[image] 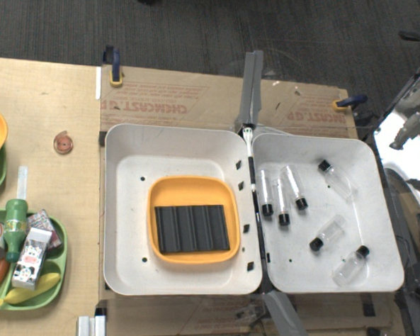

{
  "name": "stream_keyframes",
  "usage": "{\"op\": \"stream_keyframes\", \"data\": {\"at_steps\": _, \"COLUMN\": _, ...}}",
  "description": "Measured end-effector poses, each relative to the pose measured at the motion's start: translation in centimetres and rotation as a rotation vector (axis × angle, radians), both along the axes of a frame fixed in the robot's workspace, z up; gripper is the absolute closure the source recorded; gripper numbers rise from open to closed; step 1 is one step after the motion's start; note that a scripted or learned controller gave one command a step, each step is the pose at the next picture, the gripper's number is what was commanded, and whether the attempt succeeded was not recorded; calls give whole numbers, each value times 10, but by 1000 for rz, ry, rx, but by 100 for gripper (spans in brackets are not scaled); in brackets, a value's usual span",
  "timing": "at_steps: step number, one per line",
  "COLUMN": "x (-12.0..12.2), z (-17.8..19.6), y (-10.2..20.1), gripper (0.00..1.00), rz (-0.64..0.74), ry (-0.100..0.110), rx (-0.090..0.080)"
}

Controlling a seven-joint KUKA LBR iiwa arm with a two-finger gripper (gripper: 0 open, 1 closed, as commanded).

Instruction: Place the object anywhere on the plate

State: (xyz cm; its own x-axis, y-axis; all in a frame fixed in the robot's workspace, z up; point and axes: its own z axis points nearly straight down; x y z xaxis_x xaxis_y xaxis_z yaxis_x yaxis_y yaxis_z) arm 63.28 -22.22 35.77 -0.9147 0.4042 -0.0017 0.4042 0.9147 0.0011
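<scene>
Six clear plastic vials with black caps [285, 195] lie scattered in the right white bin [373, 280]; they'll roll or slip. The orange square plate [194, 189] waits in the left bin. Can't tell the pincer [411, 126] state.

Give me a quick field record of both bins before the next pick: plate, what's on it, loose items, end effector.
left bin: holds the orange plate
on plate: dark ribbed block, lying flat, near the centre
right bin: six clear vials with black caps, lying down
vial layout: three close together upper left, three scattered right
end effector: cannot tell
</scene>
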Motion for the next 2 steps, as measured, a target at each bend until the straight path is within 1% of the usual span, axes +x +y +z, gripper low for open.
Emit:
{"op": "stream_keyframes", "data": {"at_steps": 1, "x": -27, "z": -46, "y": 0, "gripper": 0, "rz": 280, "ry": -1, "rx": 0}}
{"op": "stream_keyframes", "data": {"at_steps": 2, "x": 11, "z": -41, "y": 1, "gripper": 0, "rz": 572, "ry": -5, "rx": -2}}
